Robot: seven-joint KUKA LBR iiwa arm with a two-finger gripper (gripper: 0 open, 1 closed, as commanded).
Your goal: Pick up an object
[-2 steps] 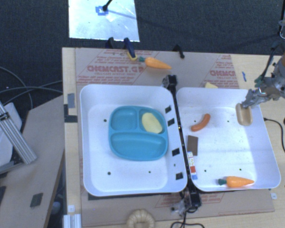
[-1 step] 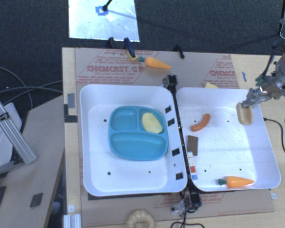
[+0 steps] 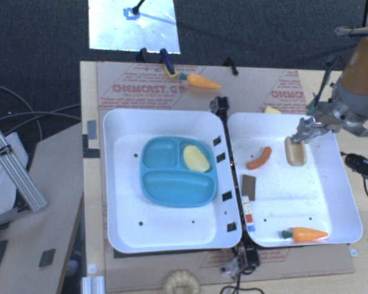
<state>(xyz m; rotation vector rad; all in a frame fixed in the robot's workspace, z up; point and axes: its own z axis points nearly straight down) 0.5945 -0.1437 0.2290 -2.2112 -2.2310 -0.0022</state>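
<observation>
My gripper point(image 3: 304, 131) hangs over the back of the right bin point(image 3: 343, 188), just above the top end of a tan bread-shaped piece point(image 3: 295, 153) that lies on the bin floor. To the left of it lies an orange-red sausage point(image 3: 259, 158). A brown block point(image 3: 248, 185) rests near the bin's left wall. At the front edge of this bin lies an orange carrot point(image 3: 305, 234). The arm comes in from the right, grey with an orange band point(image 3: 362, 72).
The left bin point(image 3: 126, 225) holds a blue divided plate point(image 3: 172, 185) with a yellow piece point(image 3: 196, 158) in its back right compartment. A second carrot point(image 3: 199, 81) lies on the board behind the bins. A small yellow item point(image 3: 272, 109) sits at the right bin's back rim.
</observation>
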